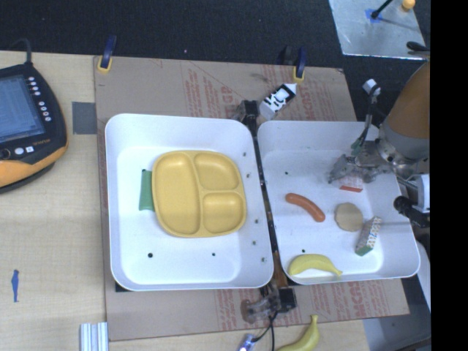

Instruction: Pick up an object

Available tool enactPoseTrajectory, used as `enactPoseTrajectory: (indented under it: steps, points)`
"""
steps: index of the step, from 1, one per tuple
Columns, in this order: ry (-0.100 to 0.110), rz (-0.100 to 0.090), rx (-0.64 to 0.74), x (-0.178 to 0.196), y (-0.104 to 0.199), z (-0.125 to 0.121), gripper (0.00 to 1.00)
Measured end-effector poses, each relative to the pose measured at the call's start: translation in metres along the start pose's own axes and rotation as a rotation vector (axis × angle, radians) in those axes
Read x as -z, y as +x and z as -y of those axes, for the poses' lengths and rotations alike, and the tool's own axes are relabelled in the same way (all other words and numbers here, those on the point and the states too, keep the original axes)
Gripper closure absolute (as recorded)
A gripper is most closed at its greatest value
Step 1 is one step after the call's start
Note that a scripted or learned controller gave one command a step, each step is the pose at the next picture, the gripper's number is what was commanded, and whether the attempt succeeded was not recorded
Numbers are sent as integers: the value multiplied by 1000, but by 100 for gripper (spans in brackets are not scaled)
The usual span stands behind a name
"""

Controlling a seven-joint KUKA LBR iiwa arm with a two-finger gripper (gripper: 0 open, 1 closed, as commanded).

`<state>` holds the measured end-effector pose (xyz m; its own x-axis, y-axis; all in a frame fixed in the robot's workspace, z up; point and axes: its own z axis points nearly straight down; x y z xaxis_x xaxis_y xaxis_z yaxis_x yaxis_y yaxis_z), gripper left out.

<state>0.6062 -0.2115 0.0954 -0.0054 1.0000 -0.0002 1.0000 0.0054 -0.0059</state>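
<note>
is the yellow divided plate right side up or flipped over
Right side up: the yellow plate in the left bin shows its three recessed compartments facing the camera.

You get a bright, even light from above. The two white bins (183, 134) shine a lot, and their flat parts look washed out. Shadows are soft and small, like the thin dark line under the yellow plate (197, 192). The floor at the top is very dark. The picture is a bit soft and grainy. The gripper (349, 168) looks blurry.
</note>
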Motion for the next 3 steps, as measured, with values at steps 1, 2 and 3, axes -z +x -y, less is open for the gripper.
enactPoseTrajectory:
  steps: [1,2,3]
  points:
    - [1,1,2,11,-1,0,100]
    - [0,0,2,27,71,-12,100]
    - [-2,1,2,97,146,7,100]
